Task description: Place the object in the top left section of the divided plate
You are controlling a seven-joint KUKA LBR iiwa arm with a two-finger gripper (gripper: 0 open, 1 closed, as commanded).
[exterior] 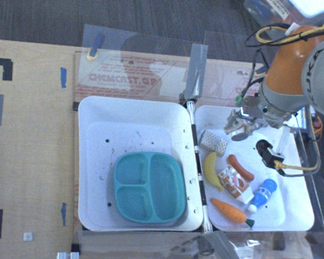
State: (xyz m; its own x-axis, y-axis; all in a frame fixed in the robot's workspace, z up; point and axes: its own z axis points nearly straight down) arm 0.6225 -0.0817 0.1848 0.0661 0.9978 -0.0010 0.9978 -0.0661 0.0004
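The divided plate [148, 186] sits bare in the left bin [96, 127], awaiting an item, while the gripper [238, 126] hovers over the right bin [297, 216] above the sponge [213, 142] (banana [211, 169] and carrot [231, 211] nearby), holding nothing visible, its opening unclear.

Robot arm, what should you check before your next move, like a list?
1. Divided plate sits flat in the left bin: ok.
2. Its top left section is free: ok.
3. Toys wait in the right bin, banana, sausage, carrot, bottle: ok.
4. Gripper hovers over the right bin: ok.
5. A toy between its fingers: cannot tell.
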